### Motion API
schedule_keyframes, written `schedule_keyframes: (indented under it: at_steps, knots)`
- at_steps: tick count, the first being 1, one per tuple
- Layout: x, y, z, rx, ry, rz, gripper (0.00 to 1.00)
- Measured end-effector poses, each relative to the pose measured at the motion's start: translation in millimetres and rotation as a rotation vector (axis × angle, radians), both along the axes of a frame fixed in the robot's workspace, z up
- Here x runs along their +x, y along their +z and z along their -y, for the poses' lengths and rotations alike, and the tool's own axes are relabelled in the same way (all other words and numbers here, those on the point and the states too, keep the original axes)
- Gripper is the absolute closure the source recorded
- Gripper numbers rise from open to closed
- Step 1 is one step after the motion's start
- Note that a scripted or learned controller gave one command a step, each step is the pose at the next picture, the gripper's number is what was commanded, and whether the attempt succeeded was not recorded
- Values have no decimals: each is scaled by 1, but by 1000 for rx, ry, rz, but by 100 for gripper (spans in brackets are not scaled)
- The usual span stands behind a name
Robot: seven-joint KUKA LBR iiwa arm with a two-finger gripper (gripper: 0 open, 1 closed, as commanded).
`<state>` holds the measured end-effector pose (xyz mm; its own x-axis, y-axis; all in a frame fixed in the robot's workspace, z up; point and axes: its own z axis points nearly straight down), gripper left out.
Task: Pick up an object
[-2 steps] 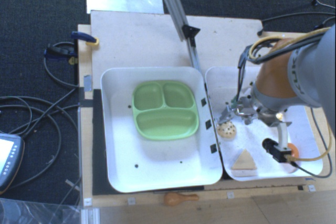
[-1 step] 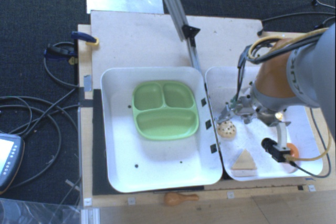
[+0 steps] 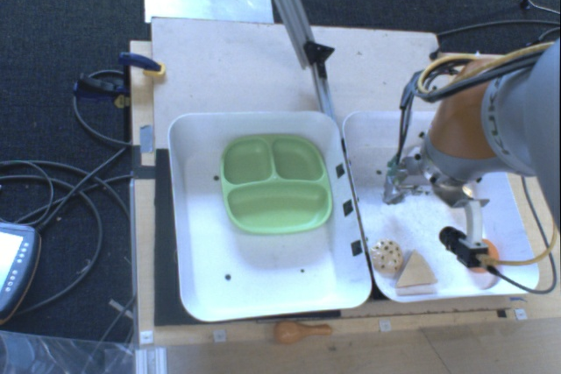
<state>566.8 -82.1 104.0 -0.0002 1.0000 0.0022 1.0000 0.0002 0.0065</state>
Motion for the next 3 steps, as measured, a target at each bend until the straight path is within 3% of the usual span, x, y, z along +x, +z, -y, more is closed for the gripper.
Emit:
schedule_keyframes:
  at_steps: [3]
  knots:
    - [-6, 145, -3, -3, 6, 2, 100]
